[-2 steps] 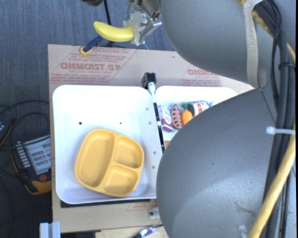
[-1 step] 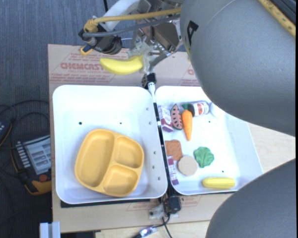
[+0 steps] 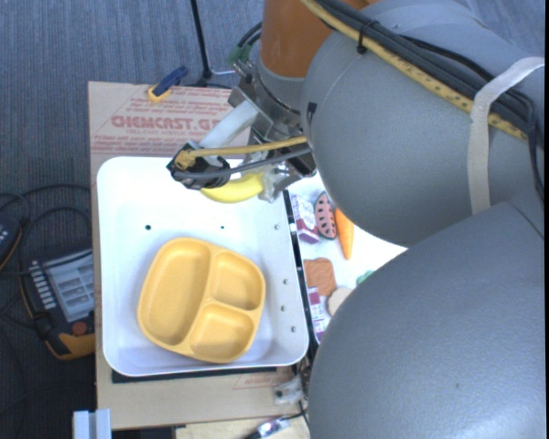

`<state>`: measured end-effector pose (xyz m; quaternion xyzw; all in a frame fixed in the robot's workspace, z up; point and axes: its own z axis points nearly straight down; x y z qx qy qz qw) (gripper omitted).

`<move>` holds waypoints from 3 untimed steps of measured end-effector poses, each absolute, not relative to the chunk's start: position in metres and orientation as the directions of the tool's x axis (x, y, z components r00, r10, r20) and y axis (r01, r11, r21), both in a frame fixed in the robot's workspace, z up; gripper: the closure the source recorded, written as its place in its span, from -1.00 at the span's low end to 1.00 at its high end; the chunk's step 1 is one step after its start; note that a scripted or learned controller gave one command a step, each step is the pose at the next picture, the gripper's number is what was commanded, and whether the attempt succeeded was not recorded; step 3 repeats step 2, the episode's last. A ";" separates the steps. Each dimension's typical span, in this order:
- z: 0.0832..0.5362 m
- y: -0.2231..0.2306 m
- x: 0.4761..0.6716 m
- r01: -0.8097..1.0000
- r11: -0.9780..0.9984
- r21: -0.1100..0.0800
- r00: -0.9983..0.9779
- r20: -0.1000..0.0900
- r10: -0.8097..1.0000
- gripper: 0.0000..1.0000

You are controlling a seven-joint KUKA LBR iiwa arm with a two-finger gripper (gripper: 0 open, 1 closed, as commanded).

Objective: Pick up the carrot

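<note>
The carrot (image 3: 344, 234) is a small orange cone lying in the right bin (image 3: 301, 245), just past the divider, with its tip pointing toward the front. My arm hides most of that bin. The gripper (image 3: 276, 166) hangs over the back edge of the left bin (image 3: 119, 245), to the upper left of the carrot and apart from it. A yellow banana (image 3: 234, 189) lies right below the gripper at the back of the left bin.
A yellow divided plate (image 3: 201, 298) fills the front of the left bin. Beside the carrot lie a pink watermelon slice (image 3: 325, 216), a purple packet (image 3: 304, 219) and a brown toy (image 3: 320, 273). A cardboard sheet (image 3: 146, 122) sits behind the bins.
</note>
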<state>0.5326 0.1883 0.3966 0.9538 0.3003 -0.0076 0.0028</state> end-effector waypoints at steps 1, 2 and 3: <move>0.511 0.235 0.566 0.408 -0.913 0.001 0.913 0.005 0.408 1.00; 0.508 0.234 0.566 0.404 -0.915 0.002 0.915 -0.002 0.404 -1.00; 0.508 0.234 0.566 0.404 -0.915 0.002 0.915 -0.002 0.404 -1.00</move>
